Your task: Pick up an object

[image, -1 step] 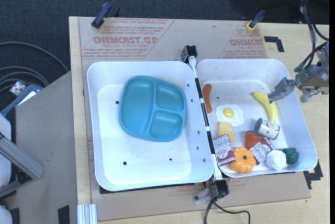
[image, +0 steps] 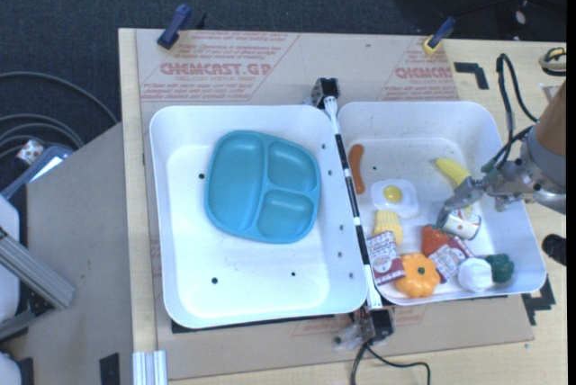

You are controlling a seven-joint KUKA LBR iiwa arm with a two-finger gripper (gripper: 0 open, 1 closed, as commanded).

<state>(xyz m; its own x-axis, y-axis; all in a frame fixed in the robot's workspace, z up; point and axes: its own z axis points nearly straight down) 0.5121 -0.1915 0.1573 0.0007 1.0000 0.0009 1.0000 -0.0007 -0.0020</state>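
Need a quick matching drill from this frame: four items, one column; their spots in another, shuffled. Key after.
Items:
1. blue divided plastic plate
2. orange toy hot dog
3. orange toy pumpkin
4. green toy broccoli

Places:
A. right bin, near right corner
B. left bin, middle
C. right bin, near edge, centre
D. right bin, beside the divider

Pairs: 1-B, 2-D, 3-C, 4-A

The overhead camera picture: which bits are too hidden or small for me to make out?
- Two-finger gripper, camera view: fingertips too small and blurred against the toys to tell open from shut.
- Small white and red item under the gripper: partly covered by it, so its identity is unclear.
- Grey arm: cut off by the picture's right side.
- Print on the small red and white packets: too small to read.
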